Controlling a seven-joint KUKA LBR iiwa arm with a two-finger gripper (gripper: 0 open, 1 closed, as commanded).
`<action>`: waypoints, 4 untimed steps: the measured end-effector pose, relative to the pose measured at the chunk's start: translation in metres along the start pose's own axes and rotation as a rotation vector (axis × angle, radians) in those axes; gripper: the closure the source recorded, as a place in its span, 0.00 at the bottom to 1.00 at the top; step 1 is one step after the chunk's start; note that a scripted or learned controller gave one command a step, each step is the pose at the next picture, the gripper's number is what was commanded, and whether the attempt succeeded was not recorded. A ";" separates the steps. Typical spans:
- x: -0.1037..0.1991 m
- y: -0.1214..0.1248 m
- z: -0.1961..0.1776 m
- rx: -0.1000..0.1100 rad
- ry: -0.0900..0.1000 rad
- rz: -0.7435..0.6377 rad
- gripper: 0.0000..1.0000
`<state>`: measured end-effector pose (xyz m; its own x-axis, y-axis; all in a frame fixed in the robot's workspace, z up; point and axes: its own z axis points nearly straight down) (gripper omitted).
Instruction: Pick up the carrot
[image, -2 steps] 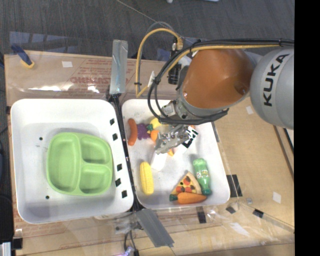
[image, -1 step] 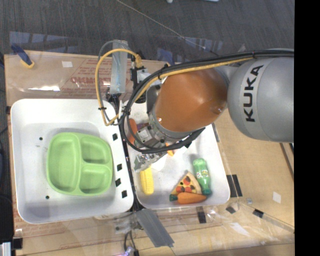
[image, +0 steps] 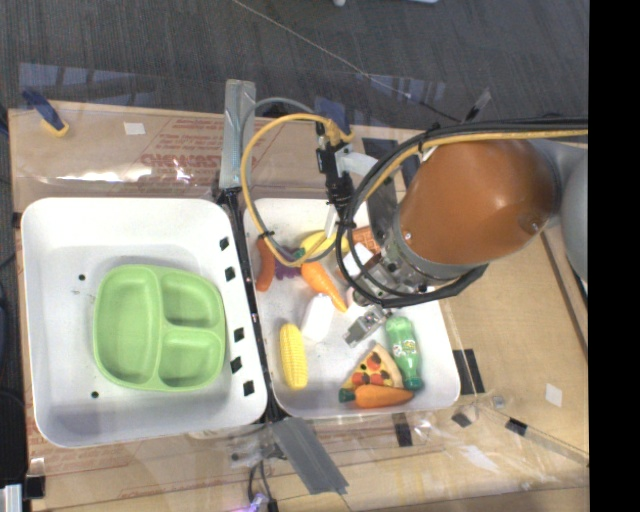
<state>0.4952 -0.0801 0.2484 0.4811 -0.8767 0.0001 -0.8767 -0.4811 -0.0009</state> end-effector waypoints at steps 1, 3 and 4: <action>-0.014 0.013 -0.065 0.001 0.000 -0.514 1.00; -0.013 -0.020 0.007 -0.005 -0.011 -0.761 1.00; 0.050 -0.003 -0.036 0.003 0.002 -0.859 1.00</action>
<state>0.5218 -0.1230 0.2844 0.9780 -0.2088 0.0032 -0.2088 -0.9780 -0.0021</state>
